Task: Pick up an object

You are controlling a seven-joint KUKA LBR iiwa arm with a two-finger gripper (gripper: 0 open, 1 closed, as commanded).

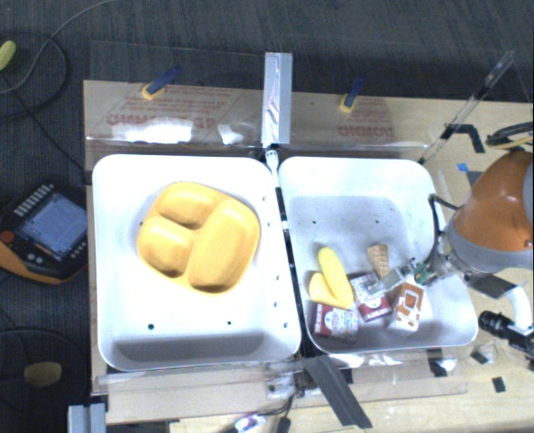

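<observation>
The two-finger gripper point(420, 273) is reaching into the lower right of the frame, angling toward the small red-and-white packet point(409, 306) for picking; its grip state is unclear.

We are seeing a rounded grey robot arm point(492, 255) with a glossy, bulbous orange band point(501, 201) wrapping around it above the wrist. A thin black cable point(434, 210) is curving along its left flank. At the arm's tip we are making out a small dark gripper assembly point(418, 271) with greenish and metallic parts, too small to resolve further.
</observation>
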